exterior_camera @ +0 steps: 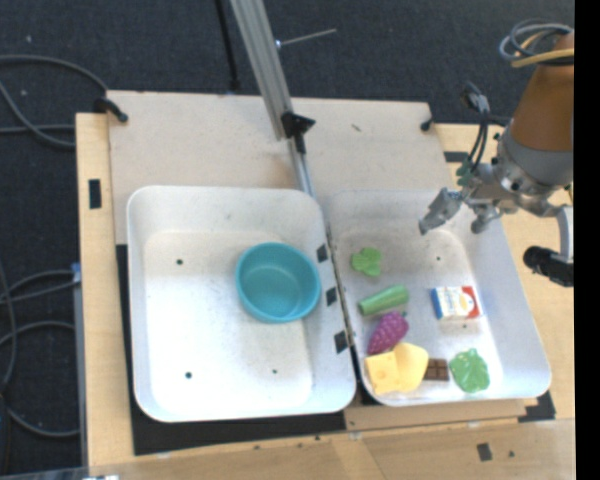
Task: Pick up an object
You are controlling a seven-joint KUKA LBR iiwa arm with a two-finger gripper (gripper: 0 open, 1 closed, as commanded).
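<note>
Tool poised over the right bin's far edge, nothing between its fingers, toys lying below and to its left.

The wooden table (200,138) carried two shallow white plastic bins; the left bin (170,368) held a round teal bowl (277,281), well apart from the two-finger tool (460,213), which hovered with fingers spread above the right bin (510,298). Nearest beneath it lay the small red-and-white carton (454,302), its long axis running roughly left to right across the view. Farther to the tool's lower left sat the green plastic cylinder (383,299), long axis tilted slightly up toward the right. For a clean grasp, I judged the fingers should descend straight and close across the carton's short side.
</note>
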